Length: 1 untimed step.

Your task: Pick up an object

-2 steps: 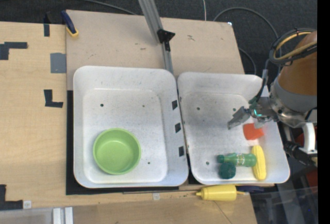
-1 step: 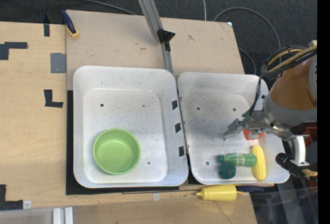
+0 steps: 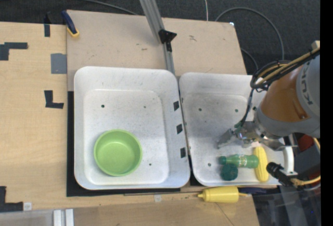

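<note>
Camera view: the gripper [image 3: 225, 140] hangs low in the right bin [image 3: 208, 84], just above a green bottle [image 3: 238, 161] lying near the front wall — whether it is released or clenched cannot be told. The bottle lies beside a yellow piece [image 3: 261, 163] and a dark green lump [image 3: 228, 172] — a descent could snag a neighbour or roll the bottle aside.

A: Any txt or labels legible?
B: Only dark letter fragments on the grey robot arm [image 3: 311, 96] at the right edge, cut off, can't read. Nothing else.
</note>
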Each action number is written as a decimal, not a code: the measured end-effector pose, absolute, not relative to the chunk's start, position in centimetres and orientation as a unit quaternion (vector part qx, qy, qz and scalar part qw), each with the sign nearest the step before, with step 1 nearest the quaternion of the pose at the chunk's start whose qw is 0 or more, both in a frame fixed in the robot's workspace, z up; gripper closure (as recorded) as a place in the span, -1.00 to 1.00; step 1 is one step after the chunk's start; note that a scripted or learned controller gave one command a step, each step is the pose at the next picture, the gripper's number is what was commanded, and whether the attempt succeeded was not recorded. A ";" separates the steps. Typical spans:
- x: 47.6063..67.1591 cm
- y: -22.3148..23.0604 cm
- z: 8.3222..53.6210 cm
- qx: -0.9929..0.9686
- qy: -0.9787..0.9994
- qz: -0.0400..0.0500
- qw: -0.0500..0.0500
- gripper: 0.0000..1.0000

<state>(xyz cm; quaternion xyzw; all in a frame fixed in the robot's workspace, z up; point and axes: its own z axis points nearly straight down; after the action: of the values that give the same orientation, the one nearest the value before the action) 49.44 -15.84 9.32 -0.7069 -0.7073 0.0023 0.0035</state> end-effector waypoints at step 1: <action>49.4 -15.8 8.9 -0.707 -0.707 0.001 0.000 -1.00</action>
<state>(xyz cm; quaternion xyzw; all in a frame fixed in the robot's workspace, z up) 49.44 -15.83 8.94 -0.7069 -0.7073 0.0007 0.0003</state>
